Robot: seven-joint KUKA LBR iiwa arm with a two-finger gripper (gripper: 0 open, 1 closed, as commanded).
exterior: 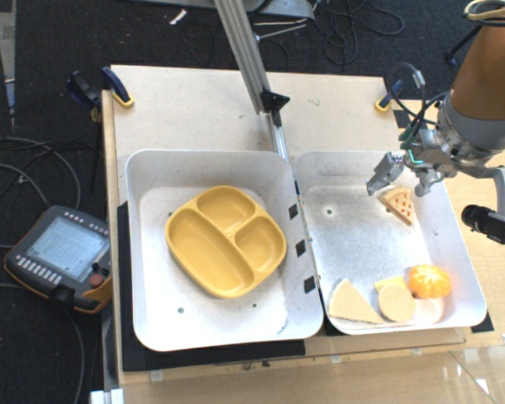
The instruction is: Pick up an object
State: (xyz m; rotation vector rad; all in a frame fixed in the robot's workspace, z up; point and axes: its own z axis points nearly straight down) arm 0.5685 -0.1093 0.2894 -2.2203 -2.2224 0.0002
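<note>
My gripper [402,178] hangs over the back of the right bin [353,225], its two grey fingers spread apart. A small pizza-slice toy [400,205] lies on the bin floor just below and between the fingertips, not held. Along the bin's front edge sit a pale cheese wedge [351,303], a round beige piece [397,301] and an orange fruit [428,282].
The left bin [151,225] holds a yellow divided plate [226,240]. A slanted metal pole [244,45] rises from between the bins at the back. A teach pendant [61,259] lies on the floor to the left. Clamps [118,91] grip the bench's back corners.
</note>
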